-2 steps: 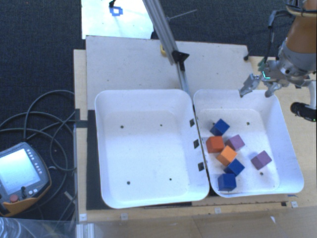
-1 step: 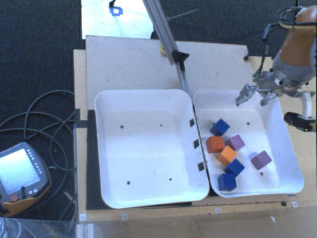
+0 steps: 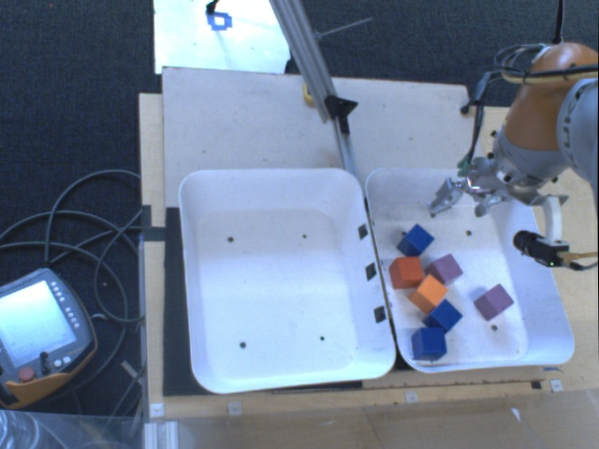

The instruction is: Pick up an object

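- Overhead, looking down on a counter (image 3: 243,120) with two white bins side by side.
- Jaws spread open, gripping nothing, hovering over the right bin (image 3: 543,344), near its far edge.
- Just below the jaws: a blue cube (image 3: 416,240).
- Further below: orange, purple and blue cubes clustered.

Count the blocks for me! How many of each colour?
Blue blocks: 3
Purple blocks: 2
Red block: 1
Orange block: 1
Total: 7, all in the right bin.
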Robot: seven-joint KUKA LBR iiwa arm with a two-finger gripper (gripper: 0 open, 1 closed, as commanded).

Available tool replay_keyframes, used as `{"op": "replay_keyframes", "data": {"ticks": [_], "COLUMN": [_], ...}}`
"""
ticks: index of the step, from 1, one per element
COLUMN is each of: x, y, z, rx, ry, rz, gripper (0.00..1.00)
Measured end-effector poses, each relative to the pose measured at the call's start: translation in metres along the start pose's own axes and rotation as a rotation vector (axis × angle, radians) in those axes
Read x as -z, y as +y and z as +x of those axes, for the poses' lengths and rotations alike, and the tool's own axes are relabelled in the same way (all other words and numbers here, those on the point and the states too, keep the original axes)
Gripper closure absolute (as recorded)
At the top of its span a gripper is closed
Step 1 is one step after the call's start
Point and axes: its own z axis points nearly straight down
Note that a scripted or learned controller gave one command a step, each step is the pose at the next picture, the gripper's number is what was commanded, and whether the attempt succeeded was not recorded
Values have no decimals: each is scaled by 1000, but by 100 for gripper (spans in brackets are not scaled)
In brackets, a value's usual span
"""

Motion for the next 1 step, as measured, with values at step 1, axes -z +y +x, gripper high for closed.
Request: {"op": "replay_keyframes", "data": {"ticks": [1], "x": [-41], "y": [-1], "z": [1], "rx": [0], "ry": [0], "rz": [-2], "gripper": [0]}}
